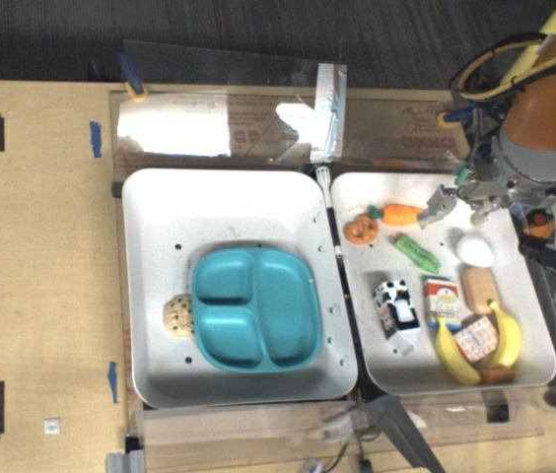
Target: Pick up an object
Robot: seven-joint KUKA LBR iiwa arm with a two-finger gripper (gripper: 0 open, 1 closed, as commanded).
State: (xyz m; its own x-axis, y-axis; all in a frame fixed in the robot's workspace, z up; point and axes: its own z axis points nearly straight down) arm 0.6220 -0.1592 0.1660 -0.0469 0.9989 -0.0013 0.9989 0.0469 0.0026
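- Two shallow white bins sit side by side on the bench: the left bin (150, 215) and the right bin (539, 353).
- Left bin contents: a teal divided plate (255, 306) lies near the middle, and a round cookie (178, 315) rests against its left edge.
- Right bin contents, far end: a small pretzel-like ring (362, 229) with an orange carrot (400, 215) just beside it, and a green pod-shaped piece (416, 252) a little nearer.
- Right bin contents, centre: a black-and-white cow-patterned carton (395, 306) lies on its side; a small red-and-white box (443, 300) stands just to its right.
- Right bin contents, right side: a white egg-like object (474, 252), a tan bread-like piece (478, 287) below it, and a yellow banana (455, 351) curving around a small patterned packet (476, 340) at the near corner.
- The gripper (446, 205) hangs over the far right corner of the right bin, near the carrot and the white egg-like object. Nothing is seen between its fingers; how far they are spread cannot be told from this angle.
- The grey arm with its orange band (539, 116) enters from the right; black and yellow cables (495, 67) loop above it.
- A clear panel (229, 116) stands behind the left bin, with strips of blue tape (95, 138) on the bench surface nearby.
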